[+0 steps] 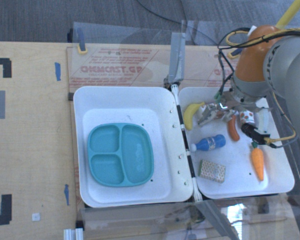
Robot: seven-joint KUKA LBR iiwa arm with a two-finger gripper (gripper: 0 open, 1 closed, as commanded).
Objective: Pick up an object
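Note:
The right bin (280,184) holds a yellow banana (191,115) at its far left, a blue bottle (209,143) lying on its side, a beige speckled sponge (212,170), an orange carrot (258,163) and a reddish sausage (233,129). My gripper (211,114) is low in the back of this bin, just right of the banana and above the bottle. Nothing shows clearly in its grasp. The grey arm with its orange band (255,54) reaches in from the upper right.
The left bin (85,109) contains a teal divided plate (121,154). A raised ridge (182,144) separates the two bins. Black and yellow cables (270,139) hang along the arm over the right bin's far right side.

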